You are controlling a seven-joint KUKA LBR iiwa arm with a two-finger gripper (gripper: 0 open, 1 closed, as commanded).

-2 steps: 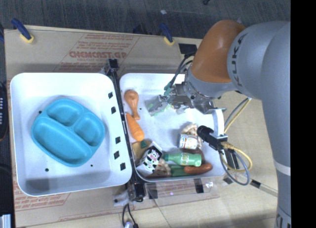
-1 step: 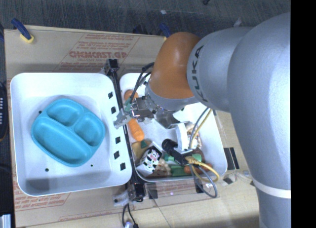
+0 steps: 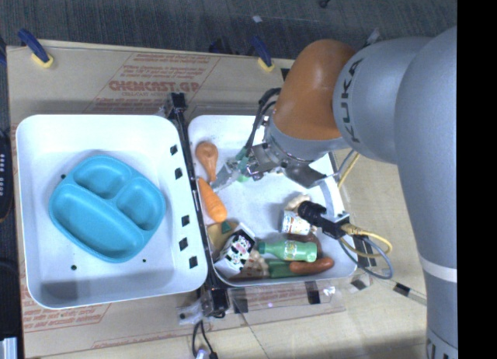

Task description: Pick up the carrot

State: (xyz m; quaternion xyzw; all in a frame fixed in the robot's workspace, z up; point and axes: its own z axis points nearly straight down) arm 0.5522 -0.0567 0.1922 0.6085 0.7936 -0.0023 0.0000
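The carrot [image 3: 211,200] is a short orange piece lying along the left wall of the right bin [image 3: 225,126], pointing up and down the view. My gripper [image 3: 231,171] hangs low over the bin just above and to the right of the carrot's upper end, close to it. Nothing shows in its grasp. The grey arm with its orange band [image 3: 314,89] covers the bin's upper right part.
A tan pear-shaped food piece [image 3: 206,154] lies just above the carrot. Along the bin's front lie a black-and-white carton [image 3: 238,247], a green bottle [image 3: 289,251], a red sausage [image 3: 312,266] and a small jar [image 3: 298,224]. The left bin [image 3: 46,136] holds a blue divided plate [image 3: 109,206].
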